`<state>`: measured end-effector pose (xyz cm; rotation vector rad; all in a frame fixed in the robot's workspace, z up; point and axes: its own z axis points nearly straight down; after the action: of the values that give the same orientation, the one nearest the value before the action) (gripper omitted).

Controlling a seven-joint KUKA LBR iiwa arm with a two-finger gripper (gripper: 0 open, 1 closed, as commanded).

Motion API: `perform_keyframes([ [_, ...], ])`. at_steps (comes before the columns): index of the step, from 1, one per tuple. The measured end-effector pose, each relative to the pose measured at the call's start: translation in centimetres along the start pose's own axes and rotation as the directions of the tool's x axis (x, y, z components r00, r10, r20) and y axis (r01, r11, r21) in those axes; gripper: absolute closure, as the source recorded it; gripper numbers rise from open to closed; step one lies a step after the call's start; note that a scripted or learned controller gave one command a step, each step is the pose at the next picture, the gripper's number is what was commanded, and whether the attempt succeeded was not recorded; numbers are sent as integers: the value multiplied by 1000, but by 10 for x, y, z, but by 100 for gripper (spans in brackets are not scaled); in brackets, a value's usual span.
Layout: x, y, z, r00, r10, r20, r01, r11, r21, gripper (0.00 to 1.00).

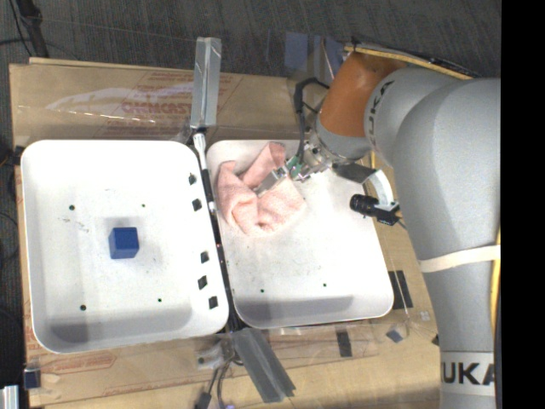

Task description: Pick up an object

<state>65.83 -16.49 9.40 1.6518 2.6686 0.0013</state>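
- The pink cloth lies crumpled in the right bin, in its far left part, close to the wall that borders the left bin.
- The tool is low over the cloth, and its tip touches the top of the folds.
- I cannot tell if the tool is released or clenched.
- A blue cube sits alone in the left bin, well apart from the cloth.
- Both bins stand side by side on the worktop.
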Motion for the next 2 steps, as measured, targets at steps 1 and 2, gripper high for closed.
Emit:
perform_keyframes([
  [1, 14, -25, 1, 1000, -3, -2, 3, 1000, 3, 0],
  [2, 2, -59, 1, 991, 134, -3, -134, 991, 4, 0],
])
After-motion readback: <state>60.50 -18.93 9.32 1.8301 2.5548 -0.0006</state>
